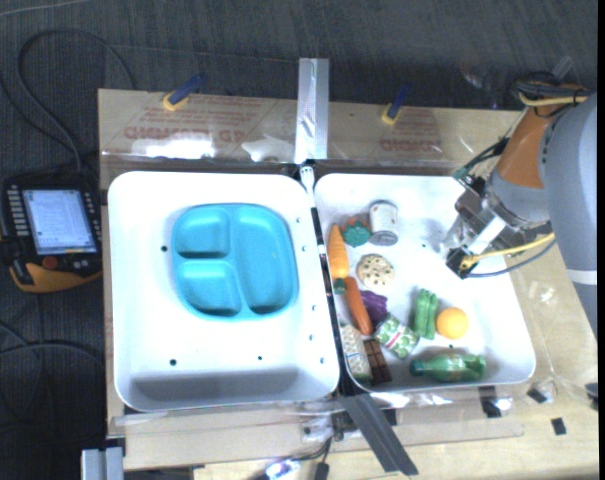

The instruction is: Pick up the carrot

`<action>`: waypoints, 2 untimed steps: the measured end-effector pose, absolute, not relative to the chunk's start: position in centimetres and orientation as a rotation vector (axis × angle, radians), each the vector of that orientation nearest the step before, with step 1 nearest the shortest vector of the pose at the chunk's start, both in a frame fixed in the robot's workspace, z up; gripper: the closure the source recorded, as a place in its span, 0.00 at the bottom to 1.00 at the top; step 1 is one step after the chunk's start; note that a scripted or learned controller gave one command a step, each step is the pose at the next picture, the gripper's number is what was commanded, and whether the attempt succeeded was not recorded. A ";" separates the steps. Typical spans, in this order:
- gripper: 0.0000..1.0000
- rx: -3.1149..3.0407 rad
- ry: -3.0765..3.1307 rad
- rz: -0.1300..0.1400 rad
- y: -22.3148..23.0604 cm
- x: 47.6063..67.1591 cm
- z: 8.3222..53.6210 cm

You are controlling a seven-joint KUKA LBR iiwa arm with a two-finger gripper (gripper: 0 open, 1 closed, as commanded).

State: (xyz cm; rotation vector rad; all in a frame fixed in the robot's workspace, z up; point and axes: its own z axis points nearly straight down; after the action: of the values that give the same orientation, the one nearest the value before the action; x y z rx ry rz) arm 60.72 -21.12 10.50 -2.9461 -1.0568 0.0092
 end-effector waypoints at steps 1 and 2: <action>1.00 -2.983 -0.983 0.006 -14.6 62.3 18.1; 1.00 -3.050 -0.746 0.008 -11.3 59.2 22.2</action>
State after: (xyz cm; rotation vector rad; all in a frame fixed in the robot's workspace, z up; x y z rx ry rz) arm 59.22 -11.29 22.23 -3.0496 -0.7459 0.0080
